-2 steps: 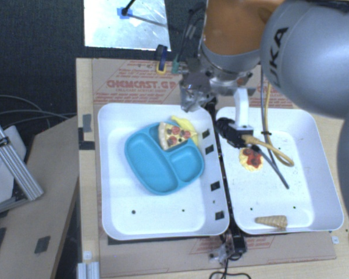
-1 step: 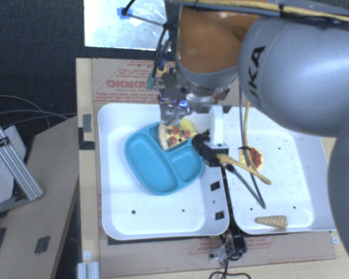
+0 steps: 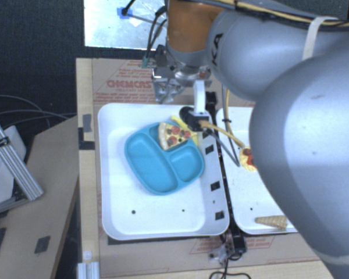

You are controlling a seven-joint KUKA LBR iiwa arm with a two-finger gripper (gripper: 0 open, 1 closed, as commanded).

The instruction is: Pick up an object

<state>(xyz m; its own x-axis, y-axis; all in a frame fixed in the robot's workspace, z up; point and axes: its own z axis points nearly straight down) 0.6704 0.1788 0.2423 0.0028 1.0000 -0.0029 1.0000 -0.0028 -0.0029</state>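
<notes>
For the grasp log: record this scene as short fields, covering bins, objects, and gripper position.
left bin: holds a blue divided tray
pizza slice toy: lies on the tray's upper right corner, near the divider between bins
right bin: holds an ice cream cone toy near its front edge; a red and yellow item, partly hidden by the arm
gripper: above the left bin's back edge, apart from the tray
grasp: nothing seen between the fingers
</notes>
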